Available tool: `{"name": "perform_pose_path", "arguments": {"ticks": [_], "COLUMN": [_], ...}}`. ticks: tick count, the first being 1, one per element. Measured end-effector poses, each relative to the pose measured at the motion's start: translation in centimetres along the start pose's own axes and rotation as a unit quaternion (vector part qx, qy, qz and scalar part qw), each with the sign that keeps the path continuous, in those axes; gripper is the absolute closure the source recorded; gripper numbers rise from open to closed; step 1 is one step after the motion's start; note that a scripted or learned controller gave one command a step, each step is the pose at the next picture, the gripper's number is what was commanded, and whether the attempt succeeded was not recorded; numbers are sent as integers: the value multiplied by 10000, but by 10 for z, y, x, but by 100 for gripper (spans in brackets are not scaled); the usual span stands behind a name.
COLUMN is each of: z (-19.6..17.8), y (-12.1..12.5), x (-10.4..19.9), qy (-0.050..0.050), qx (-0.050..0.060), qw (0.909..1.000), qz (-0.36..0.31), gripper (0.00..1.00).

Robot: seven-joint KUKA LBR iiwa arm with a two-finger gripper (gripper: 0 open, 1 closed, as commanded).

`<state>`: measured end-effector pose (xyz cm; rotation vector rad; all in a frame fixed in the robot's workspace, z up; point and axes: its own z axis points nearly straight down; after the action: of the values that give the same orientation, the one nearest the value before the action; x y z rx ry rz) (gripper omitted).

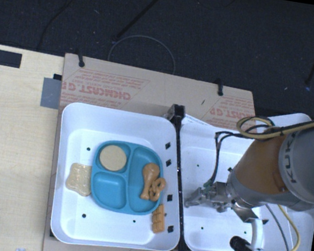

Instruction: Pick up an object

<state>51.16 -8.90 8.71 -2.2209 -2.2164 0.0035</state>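
your end effector (200,196) sits low in the right bin (208,244); you cannot tell its state. in the left bin (80,121), a blue tray (115,195) holds a round biscuit (112,157) and a pretzel (153,182); a cracker (79,179) lies just left of it.

Your arm (284,167) reaches in from the right, its grey casing and orange band stacked just above and to the right of the gripper (195,198). You see the wrist bent downward, carrying the gripper low and pointing it leftward. Cables loop over the arm behind the gripper, and a black fitting with a yellow cable hangs below and to its right.
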Motion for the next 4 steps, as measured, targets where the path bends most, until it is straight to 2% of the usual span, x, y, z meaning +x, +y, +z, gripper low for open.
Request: {"name": "perform_pose_path", "arguments": {"ticks": [1,3,4], "z": [-11,-134,-168], "y": [0,9,10], "x": [-2,2,1], "qy": [1,-6,-6], "qx": [-4,-36,-25], "qw": [10000,10000,10000], "qz": [38,-15,-14], "gripper": [100,100,100]}}
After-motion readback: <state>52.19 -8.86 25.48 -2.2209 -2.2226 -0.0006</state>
